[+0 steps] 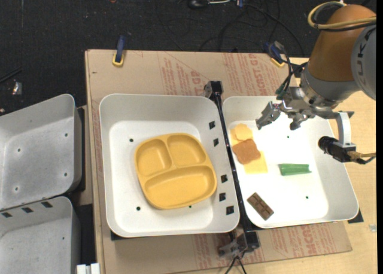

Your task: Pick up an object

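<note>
Tool [280, 117] hangs spread above the right bin, green block [294, 169] below it.

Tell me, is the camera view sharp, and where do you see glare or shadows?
Camera view: mostly sharp, evenly lit; the yellow tray shows soft glare; the gripper looks slightly blurred and hangs above the right bin; the green piece casts almost no shadow.

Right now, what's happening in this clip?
The robot arm's gripper hangs open over the back of the right bin, holding nothing. Below it lie yellow and brown pieces, a green block and a dark brown bar. A yellow divided plate sits in the left bin.
</note>
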`<state>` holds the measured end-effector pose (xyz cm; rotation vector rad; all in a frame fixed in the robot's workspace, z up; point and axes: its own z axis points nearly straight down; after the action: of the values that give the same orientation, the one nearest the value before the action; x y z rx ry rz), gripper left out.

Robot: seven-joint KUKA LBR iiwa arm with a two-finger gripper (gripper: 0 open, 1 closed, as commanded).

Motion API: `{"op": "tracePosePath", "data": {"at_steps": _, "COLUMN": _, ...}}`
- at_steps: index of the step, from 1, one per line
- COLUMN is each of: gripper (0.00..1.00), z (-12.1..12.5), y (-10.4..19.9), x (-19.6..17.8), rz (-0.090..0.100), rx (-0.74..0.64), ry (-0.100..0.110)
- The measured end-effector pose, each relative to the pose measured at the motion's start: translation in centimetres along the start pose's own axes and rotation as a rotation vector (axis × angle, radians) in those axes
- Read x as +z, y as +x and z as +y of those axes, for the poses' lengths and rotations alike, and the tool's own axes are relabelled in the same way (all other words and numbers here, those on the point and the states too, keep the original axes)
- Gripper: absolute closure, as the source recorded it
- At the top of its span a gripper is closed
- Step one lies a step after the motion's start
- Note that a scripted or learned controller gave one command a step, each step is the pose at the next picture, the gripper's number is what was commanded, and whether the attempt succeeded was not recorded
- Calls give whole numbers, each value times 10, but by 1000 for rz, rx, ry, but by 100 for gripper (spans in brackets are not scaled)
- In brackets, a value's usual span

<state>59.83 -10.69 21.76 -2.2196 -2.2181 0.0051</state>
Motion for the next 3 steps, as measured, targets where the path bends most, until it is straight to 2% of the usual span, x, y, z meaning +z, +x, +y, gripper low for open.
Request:
{"op": "tracePosePath", "data": {"at_steps": 2, "gripper": 0, "z": 12, "y": 6, "x": 105, "rz": 0, "rx": -3, "ry": 0}}
{"op": "tracePosePath", "data": {"at_steps": 3, "gripper": 100, "z": 13, "y": 5, "x": 92, "rz": -1, "rx": -1, "ry": -6}}
